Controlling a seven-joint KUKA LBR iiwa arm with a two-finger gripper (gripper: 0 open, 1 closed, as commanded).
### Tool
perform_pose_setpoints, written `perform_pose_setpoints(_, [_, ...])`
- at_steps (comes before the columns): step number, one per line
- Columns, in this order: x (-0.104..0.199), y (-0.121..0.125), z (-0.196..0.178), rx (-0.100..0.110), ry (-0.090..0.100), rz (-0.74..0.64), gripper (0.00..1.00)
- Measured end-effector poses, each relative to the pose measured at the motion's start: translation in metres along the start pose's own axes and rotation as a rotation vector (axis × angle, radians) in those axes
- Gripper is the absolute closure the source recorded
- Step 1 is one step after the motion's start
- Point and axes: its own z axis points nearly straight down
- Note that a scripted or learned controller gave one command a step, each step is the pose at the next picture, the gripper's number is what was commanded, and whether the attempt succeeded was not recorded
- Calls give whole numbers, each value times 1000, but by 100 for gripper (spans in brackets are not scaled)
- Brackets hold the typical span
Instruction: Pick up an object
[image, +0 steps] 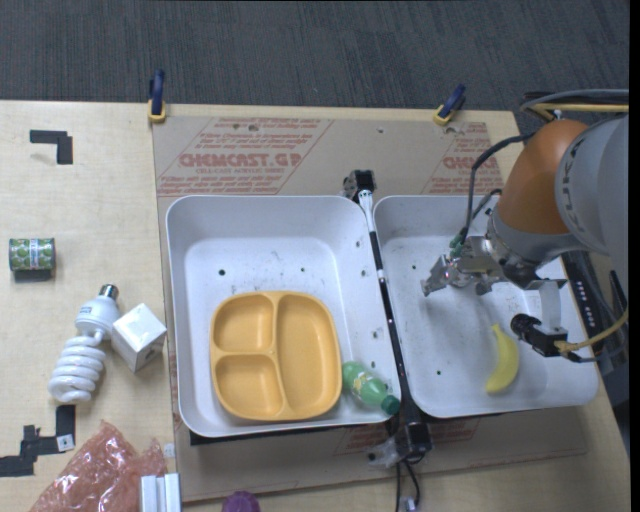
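- Banana (503, 361) lies in the right bin (420, 300), on the floor near the bin's right wall and toward its front edge.
- Banana long axis runs nearly along the bin's near–far direction, tilted slightly: the upper tip points toward the far side and a little left, the lower, thicker end points toward the front rim. Curve bows toward the right wall.
- Hand (437, 281) sits over the middle of the right bin, pointing toward view left, at the end of the grey arm (590, 190) with its orange band (535, 185).
- Banana lies to the right of the hand's tips and nearer the front rim; well apart from the tips, not touching. Nothing visible between the fingers.
- Finger spacing: cannot tell from this view; the tips read as a small metallic cluster with no clear gap.
- Left bin (190, 300) holds a yellow divided plate (276, 354) with three compartments, lying flat, and a green bottle (368, 387) on its side in the front right corner, just beside the plate's edge.
- On the table (80, 200) left of the bins: a small green can (31, 255), a spiral light bulb (83, 348), a white cube (138, 336) just beside the bulb, and a red mesh bag (100, 470) at the front edge.
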Motion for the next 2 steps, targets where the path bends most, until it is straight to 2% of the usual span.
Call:
perform_pose_setpoints(1, [15,-79,10,2,1,3,0])
perform_pose_setpoints(2, [15,-77,0,0,1,5,100])
